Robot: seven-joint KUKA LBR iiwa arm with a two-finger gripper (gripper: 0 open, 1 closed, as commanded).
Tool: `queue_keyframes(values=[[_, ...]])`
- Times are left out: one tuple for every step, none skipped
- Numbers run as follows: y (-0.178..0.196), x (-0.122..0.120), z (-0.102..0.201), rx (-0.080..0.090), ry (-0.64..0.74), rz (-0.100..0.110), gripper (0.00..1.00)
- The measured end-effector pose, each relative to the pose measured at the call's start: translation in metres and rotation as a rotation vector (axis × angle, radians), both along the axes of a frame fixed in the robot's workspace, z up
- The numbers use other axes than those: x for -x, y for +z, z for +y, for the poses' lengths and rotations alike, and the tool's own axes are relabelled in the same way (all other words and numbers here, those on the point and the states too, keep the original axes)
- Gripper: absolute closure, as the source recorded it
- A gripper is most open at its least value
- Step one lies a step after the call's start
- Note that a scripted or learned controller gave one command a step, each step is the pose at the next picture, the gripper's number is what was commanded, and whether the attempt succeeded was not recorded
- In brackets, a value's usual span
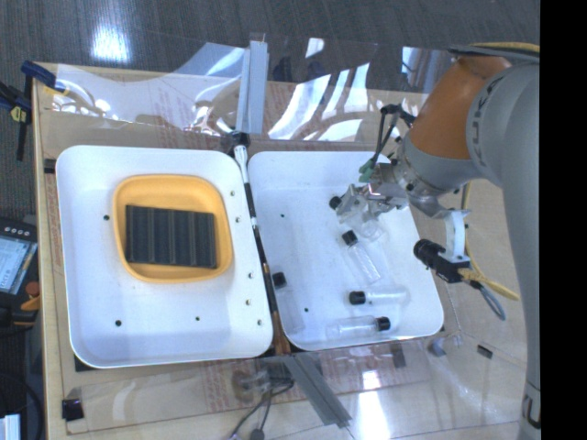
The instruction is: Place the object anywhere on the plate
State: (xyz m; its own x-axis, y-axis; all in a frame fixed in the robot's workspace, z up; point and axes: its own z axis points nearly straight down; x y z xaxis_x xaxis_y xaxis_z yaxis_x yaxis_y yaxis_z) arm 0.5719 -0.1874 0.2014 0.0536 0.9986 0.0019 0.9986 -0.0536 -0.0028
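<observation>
A yellow plate [171, 196] with a dark ridged insert lies in the left bin [87, 319]. Three clear vials with black caps lie in the right bin [293, 191]: one slanted [364, 259] at mid-right, one [378, 296] below it, one [356, 327] near the front rim. My gripper [354, 203] hangs over the right bin's upper middle, just above the slanted vial's cap end. I see nothing held in it.
A small black piece [279, 280] lies by the right bin's left wall. Black clips run along the divider [253, 218] between the bins. The grey arm with its orange band [449, 117] reaches in from the right, over the bin's far right corner.
</observation>
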Motion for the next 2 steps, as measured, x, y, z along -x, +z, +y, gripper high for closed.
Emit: queue_keyframes(values=[[-0.007, 0.092, 0.049, -0.001, 0.212, 0.003, 1.00], [-0.007, 0.016, 0.062, 0.001, 0.324, 0.000, 1.00]])
